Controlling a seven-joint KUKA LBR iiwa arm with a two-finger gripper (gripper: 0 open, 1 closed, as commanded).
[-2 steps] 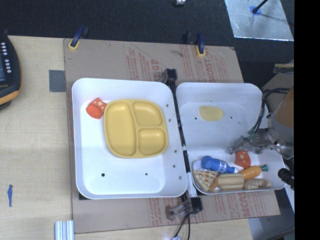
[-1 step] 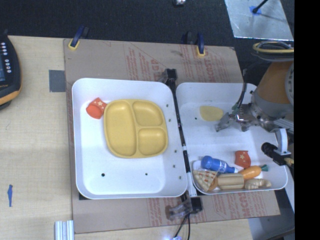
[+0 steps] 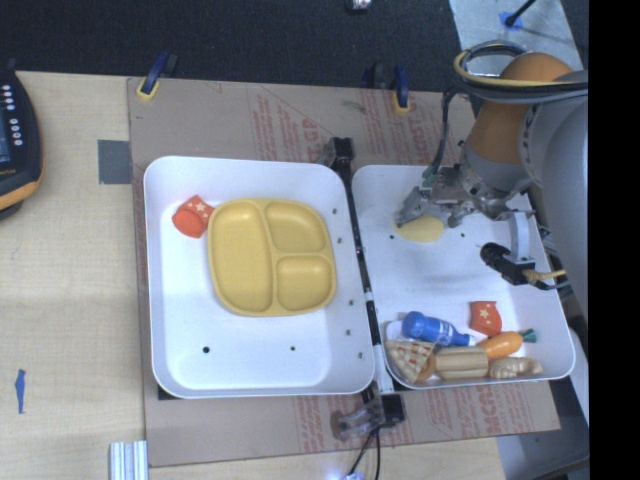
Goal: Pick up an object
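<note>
At the bottom of the frame, the bench [image 3: 70,368] is showing bare wood. Toys are crowding the lower edge of the right bin [image 3: 455,268]: a blue bottle [image 3: 432,328], a carrot [image 3: 503,345] and a red block [image 3: 485,316]. The middle of that bin is lying open. In the left bin [image 3: 170,348], a yellow divided plate [image 3: 270,255] is sitting centrally. Upper right, the claw [image 3: 425,215] is hovering over a pale yellow object [image 3: 422,229]; whether it is gripping is impossible to tell.

Divided plate [image 3: 271,256] in left bin [image 3: 170,358]; toys clustered at right bin's [image 3: 400,183] near edge.
</note>
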